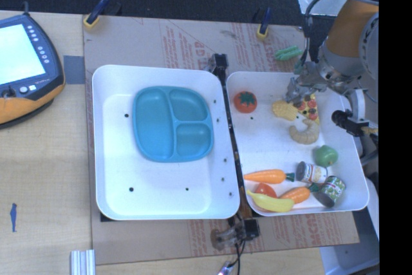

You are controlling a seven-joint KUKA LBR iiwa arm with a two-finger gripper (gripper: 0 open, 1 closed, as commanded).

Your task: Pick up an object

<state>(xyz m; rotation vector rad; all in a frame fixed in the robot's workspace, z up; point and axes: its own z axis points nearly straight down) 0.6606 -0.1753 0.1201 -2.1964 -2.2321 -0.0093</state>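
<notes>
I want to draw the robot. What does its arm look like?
The rounded grey arm has a wide orange band above its wrist. Beside it loop thin black cables. The small gripper at its tip looks like silvery-grey metal.

— Any writing you can make out?
— Red print runs in bands across the brown cardboard sheet (187,48) on the counter (45,170), but the letters are too blurred to read
— And in the white bin (270,142) on the view's right?
— The small jar (313,172) and the tin can (332,190) beside it both carry printed labels, yet no word on either is legible
— The teach pendant (29,71)?
— Its screen (16,55) shows plain white, and the buttons (42,51) beside it are too small to tell
</notes>
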